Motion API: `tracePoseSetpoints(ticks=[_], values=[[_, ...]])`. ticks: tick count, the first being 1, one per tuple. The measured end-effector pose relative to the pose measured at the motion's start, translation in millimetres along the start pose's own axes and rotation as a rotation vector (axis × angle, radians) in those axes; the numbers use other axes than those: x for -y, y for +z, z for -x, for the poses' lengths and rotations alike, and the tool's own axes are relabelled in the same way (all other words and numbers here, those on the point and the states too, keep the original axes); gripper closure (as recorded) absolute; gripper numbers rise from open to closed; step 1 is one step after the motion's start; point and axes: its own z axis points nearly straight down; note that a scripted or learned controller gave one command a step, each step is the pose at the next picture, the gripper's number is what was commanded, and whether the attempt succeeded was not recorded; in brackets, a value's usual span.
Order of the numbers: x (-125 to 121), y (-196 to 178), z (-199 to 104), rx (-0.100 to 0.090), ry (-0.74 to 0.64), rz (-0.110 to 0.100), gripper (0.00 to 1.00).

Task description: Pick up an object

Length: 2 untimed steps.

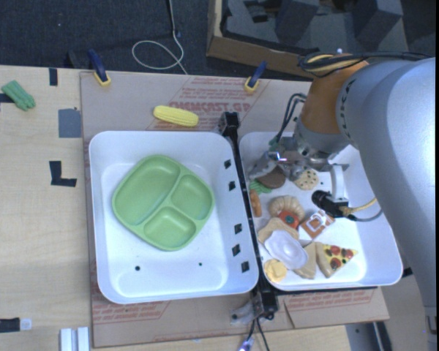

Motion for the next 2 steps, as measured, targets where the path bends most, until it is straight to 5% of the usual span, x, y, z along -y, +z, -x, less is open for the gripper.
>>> tracePoseSetpoints(ticks=[1, 2], values=[[-0.1, -6.8, -0.6, 0.000, -0.002, -0.004, 1.00], [-2.2, -103.2, -44.1, -0.002, -0.003, 0.006, 1.00]])
